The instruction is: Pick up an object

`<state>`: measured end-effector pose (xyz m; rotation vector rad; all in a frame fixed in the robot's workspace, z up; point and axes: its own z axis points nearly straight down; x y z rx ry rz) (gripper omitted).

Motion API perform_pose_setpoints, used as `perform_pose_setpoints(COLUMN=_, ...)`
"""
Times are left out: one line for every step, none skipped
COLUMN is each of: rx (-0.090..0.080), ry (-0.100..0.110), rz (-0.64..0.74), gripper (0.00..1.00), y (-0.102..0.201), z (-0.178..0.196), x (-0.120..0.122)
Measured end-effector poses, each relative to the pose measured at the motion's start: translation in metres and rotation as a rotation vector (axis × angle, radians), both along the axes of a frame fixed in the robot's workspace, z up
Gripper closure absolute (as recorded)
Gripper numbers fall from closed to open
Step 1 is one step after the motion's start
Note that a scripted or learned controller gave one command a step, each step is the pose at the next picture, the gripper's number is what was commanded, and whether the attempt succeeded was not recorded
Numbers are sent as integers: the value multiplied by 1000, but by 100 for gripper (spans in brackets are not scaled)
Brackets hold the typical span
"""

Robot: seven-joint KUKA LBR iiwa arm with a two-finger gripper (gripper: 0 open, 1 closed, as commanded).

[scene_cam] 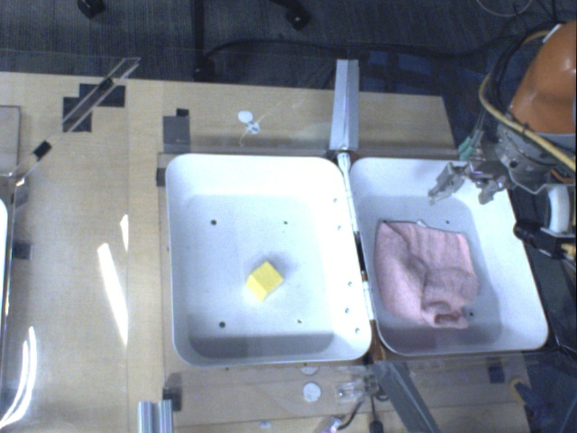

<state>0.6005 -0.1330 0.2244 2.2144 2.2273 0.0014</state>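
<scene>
Two bins: shallow and white, set side by side on the wooden surface (pixel 90 269), which gives the arm a source and a spare within one reach.
Near edge: small brackets and a cable tail sit just below where the bins meet, likely fixing them in place.
Left bin (pixel 194 242): holds a single yellow block (pixel 264 280), lying a little below the middle, well apart from every wall, so there is room for fingers on either side.
Right bin (pixel 505 260): holds a pink cloth (pixel 425 273), crumpled and folded on itself, spread over the left and middle of the floor; its soft heap offers folds to pinch from above.
Divider: a grey metal bar (pixel 343 106) runs back from the seam between the bins.
End effector (pixel 467 180): hangs over the far part of the right bin, beyond the cloth and apart from it; its two fingers look spread, with nothing between them.
Arm: enters from the right, orange band (pixel 545 75) above the wrist, cables looped beside it.
Step in hand: judged an approach, with nothing lifted yet; the cloth is the nearer candidate.
Far background: dark carpet and the legs of a chair base.
</scene>
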Motion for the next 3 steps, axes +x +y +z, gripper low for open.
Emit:
perform_pose_setpoints(rx=-1, ry=-5, rz=139, gripper=0, y=39, z=-129, x=3)
perform_pose_setpoints(rx=-1, ry=-8, rz=140, gripper=100, y=41, z=-118, x=5)
perform_pose_setpoints(rx=-2, ry=-5, rz=290, gripper=100, y=71, z=-38, x=68)
